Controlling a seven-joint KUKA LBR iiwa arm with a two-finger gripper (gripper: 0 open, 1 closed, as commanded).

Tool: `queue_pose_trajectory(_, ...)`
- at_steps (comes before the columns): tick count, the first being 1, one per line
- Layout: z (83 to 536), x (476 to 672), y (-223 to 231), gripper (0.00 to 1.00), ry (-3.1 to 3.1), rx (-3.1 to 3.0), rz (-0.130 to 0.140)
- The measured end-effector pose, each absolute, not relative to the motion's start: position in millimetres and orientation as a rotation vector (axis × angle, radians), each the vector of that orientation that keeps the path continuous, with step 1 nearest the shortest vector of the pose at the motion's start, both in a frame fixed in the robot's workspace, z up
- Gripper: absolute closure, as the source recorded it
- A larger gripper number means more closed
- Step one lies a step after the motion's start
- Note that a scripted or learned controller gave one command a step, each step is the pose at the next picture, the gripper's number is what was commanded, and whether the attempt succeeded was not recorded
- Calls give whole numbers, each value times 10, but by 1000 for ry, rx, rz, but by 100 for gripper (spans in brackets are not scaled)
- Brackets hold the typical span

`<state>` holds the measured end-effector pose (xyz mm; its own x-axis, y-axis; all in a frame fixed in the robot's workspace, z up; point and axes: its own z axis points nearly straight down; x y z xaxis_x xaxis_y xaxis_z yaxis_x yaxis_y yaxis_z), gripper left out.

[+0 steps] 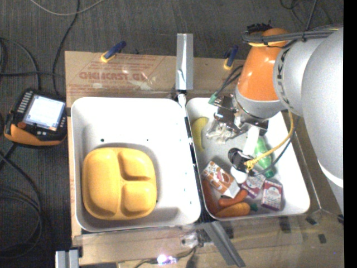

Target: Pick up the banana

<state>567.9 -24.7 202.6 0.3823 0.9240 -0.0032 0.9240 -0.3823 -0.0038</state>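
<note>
Two white bins [134, 106]; gripper [222, 128], grip unreadable, hangs at three o'clock of the banana [199, 132], so it may miss.

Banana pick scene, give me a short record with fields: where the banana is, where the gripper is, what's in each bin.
banana: in the right bin, against its left wall near the back, partly hidden by the gripper
gripper: low over the right bin, just right of the banana; nothing seen between its fingers
right bin: also holds a carrot, small snack packets and a green item
left bin: holds a yellow divided tray
</note>
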Motion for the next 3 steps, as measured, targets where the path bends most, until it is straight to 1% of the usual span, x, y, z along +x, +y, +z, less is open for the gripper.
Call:
queue_pose_trajectory(1, 2167, 5062, 181, 100, -1363, -2827, 10)
queue_pose_trajectory(2, 2257, 4829, 782, 100, -1318, -2850, 9)
queue_pose_trajectory(3, 2231, 4828, 1284, 100, -1519, -2750, 10)
